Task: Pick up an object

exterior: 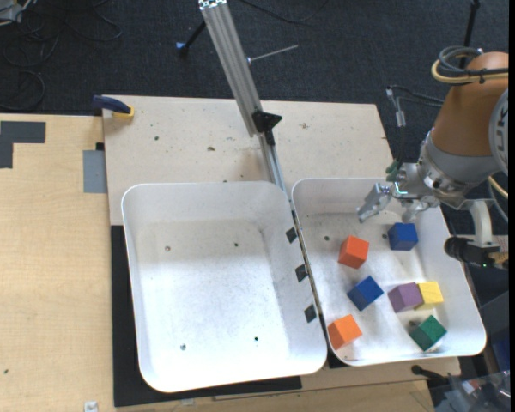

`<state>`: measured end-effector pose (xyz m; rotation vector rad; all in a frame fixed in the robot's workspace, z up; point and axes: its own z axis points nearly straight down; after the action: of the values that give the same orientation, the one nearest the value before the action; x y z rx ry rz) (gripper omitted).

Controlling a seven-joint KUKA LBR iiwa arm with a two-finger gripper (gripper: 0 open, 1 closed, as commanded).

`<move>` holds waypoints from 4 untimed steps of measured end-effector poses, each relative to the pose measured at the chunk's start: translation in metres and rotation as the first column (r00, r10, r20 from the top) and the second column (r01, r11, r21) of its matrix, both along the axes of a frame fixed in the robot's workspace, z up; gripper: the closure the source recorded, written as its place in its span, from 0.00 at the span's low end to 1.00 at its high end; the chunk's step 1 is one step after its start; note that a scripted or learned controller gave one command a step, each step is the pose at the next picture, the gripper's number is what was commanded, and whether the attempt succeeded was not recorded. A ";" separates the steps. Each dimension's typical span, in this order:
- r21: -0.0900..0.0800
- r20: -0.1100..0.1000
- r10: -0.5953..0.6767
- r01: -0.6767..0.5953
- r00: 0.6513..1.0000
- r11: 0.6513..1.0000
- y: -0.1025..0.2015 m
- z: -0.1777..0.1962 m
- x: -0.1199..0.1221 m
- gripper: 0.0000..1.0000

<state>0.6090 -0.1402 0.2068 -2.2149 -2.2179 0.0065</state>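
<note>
Pincer [379, 201] hangs over the far part of the right bin [474, 337]; you cannot tell its state, and you see no object in it. Note the blocks on that bin's floor: blue cube [402, 236] nearest, then orange cube [354, 251], purple cube [404, 297], green cube [428, 331].

Two bins stand side by side on the bench [197, 136]. All seven blocks lie in the right bin [326, 197]: four [416, 307] are gathered near its front right corner, one [344, 330] sits at its front left corner, and the gripper [386, 197] is over its back edge.
</note>
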 end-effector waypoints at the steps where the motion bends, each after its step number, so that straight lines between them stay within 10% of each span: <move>1: -0.001 0.005 0.000 0.000 1.000 1.000 0.000 0.003 0.001 0.00; 3: 0.000 0.009 -0.003 0.003 1.000 1.000 -0.001 -0.110 -0.006 0.00; 4: 0.000 0.007 -0.006 0.006 1.000 1.000 -0.002 -0.099 -0.006 1.00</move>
<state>0.6026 -0.1425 0.1077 -2.2253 -2.2143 -0.0012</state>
